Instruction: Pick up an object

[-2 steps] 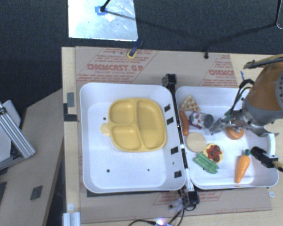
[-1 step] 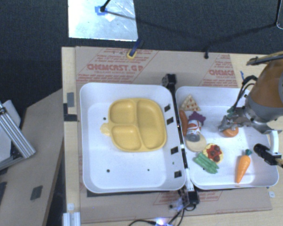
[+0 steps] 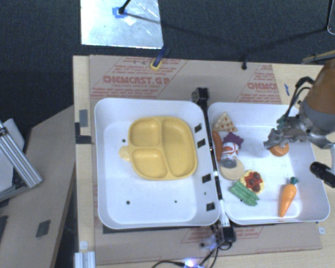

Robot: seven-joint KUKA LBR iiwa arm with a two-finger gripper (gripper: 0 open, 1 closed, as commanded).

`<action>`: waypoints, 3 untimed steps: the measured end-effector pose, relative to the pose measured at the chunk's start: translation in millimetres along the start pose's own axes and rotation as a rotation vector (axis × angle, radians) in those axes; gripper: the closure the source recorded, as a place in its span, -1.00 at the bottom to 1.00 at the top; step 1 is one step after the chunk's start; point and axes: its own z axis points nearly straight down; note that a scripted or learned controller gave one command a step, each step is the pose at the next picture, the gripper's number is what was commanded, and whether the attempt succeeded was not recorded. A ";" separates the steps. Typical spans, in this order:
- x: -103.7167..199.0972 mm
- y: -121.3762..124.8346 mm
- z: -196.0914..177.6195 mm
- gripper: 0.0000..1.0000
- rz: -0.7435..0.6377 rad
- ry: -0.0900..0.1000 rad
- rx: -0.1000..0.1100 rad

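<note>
While two shallow glossy white plastic bins sit side by side on the bench, the left bin (image 3: 109, 205) bears one item: a smooth yellow plastic divided plate (image 3: 159, 148) with three rounded compartments.

The right bin (image 3: 318, 208) holds the small toy foods:
- orange plastic carrot with green top (image 3: 287, 198), tapered, near the bin's lower right;
- green ribbed pea pod (image 3: 244, 194), flat, touching a round pizza disc with red and yellow toppings (image 3: 252, 180);
- tan round cookie-like disc (image 3: 231, 169);
- small figure in white, red and purple (image 3: 230, 147), lying on its side;
- tan waffle-textured wedge (image 3: 224, 121);
- slim red-orange sausage shape (image 3: 217, 143) along the left wall.

Grey metal gripper (image 3: 274, 139): low over a small rounded orange object (image 3: 280, 148) at the bin's upper right; finger state cannot be told.
</note>
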 end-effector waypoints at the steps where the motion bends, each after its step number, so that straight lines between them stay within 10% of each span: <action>1: 4.1 4.1 -44.8 1.00 -0.001 -0.001 0.000; 3: 52.8 15.8 -67.3 1.00 -0.005 0.002 0.003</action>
